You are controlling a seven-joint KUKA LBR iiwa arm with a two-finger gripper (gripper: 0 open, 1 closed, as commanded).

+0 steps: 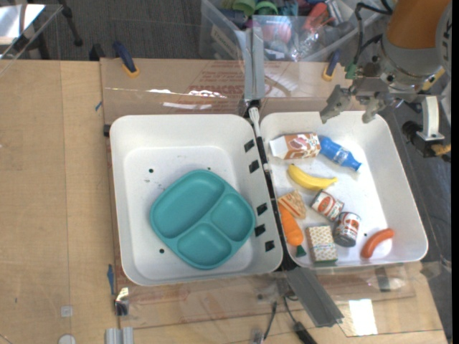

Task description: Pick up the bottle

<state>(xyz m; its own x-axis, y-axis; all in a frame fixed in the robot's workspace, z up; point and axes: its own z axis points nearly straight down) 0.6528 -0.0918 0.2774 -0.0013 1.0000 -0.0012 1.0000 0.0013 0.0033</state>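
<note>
Wooden bench, two white bins side by side; teal divided plate (203, 218) in the left bin (122, 192). Right bin (405, 192) cluttered — blue bottle (338, 154) near its far edge, just beyond the banana (310, 178), beside a small carton (301, 146). Gripper (353, 105) over the bin's far rim, fingers spread apart, nothing between. Bottle just nearward of the jaws, long axis slanting down to the right — probably a short drop, wrist turned across that axis.

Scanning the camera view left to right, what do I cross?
Teal three-compartment plastic tray → orange carrot → yellow banana → blue plastic bottle → orange-and-white oval toy.
</note>
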